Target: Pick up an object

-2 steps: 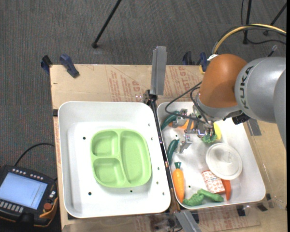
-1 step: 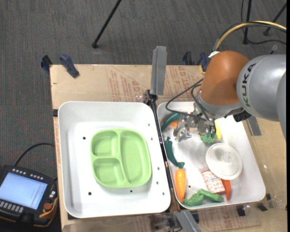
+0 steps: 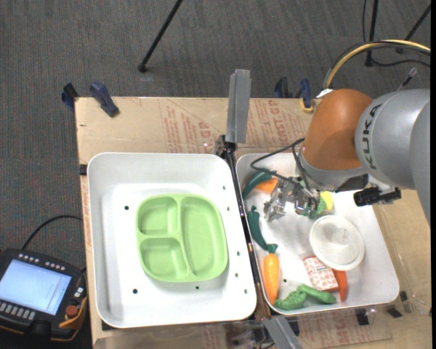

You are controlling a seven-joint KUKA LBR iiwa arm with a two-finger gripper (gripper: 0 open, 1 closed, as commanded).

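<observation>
Hovering low in the right bin (image 3: 384, 266), hand (image 3: 285, 203) beside an orange carrot (image 3: 272, 275), green divided plate (image 3: 182, 238) left, grip blurred, possibly touching nothing, cannot tell

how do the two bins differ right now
The left bin holds one thing, a green divided plate; the right bin holds many small things, among them a carrot and a white bowl. The gripper hangs over the right bin. Both are shallow and white.

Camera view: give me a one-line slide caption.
Gripper low in the right bin among toy food; green divided plate in the left bin.
</observation>
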